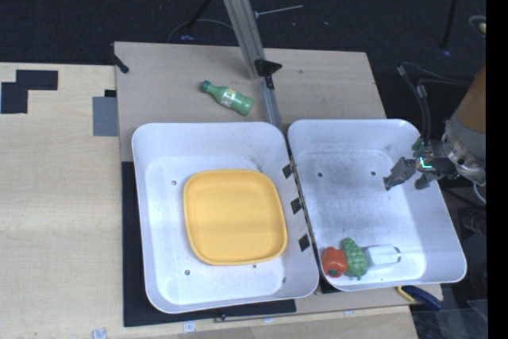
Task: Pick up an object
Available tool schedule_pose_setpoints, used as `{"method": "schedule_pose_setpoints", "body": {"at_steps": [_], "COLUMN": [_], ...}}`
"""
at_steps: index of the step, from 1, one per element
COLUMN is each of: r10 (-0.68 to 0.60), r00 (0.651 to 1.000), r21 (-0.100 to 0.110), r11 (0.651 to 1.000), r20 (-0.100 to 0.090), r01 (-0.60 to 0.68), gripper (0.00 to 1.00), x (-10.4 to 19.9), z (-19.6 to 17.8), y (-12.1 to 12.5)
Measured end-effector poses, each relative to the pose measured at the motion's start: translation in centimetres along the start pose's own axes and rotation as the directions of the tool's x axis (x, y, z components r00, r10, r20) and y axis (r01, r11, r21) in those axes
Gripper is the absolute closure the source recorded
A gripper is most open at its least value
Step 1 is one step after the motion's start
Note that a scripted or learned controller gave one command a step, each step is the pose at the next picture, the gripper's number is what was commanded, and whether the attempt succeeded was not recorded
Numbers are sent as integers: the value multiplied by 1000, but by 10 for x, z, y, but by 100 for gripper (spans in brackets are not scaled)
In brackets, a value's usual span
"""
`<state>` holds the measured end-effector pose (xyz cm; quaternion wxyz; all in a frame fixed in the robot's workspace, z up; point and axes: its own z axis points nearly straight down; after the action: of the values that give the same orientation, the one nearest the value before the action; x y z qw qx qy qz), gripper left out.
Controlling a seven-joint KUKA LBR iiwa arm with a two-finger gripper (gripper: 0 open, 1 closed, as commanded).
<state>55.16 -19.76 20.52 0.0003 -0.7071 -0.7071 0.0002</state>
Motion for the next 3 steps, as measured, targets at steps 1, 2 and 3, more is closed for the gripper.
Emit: {"method": "schedule_pose_setpoints", "body": {"at_steps": [1, 2, 3], "r10": [0, -1, -1], "r00": [1000, 1000, 1000], "r21": [0, 5, 1], "r11": [1000, 1000, 1000], "r20": [0, -1, 0], "r01": [0, 1, 1], "gripper": [0, 0, 0], "x": [0, 5, 5], "z": [0, 62, 113], "y": [0, 2, 2]}}
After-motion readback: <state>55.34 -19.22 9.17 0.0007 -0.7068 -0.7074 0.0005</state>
